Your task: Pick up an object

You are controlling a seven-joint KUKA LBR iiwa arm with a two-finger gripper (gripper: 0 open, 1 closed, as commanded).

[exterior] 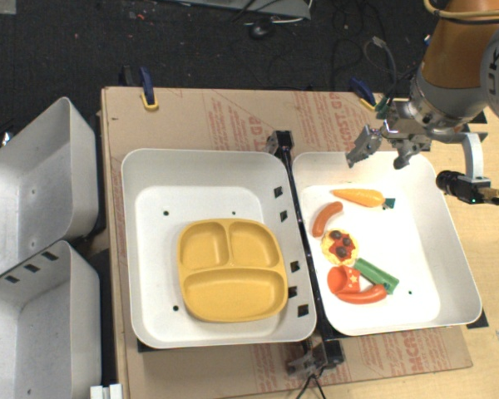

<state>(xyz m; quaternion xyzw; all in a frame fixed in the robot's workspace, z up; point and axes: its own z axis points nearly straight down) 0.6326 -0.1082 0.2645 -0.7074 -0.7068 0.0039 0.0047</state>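
camera view, looking down at a slant on a bench with two shallow white bins side by side. the grey arm with its orange band reaches in from the right, and its claw [384, 149] hangs above the far rim of the right bin [449, 248], its two fingers [359, 150] spread apart with nothing between them.

below the claw, inside the right bin, lies a cluster of toy food. nearest to the claw is an orange carrot [359, 196], lying crosswise. just below and left of the carrot sits a red sausage [326, 219], tilted. further from the claw is a yellow pizza slice [339, 245] with dark toppings, then a green piece [376, 274] lying across a red pepper slice [355, 287] at the near end of the cluster.

well to the left of the claw, the left bin [150, 181] holds a yellow divided tray [231, 269] with three compartments.
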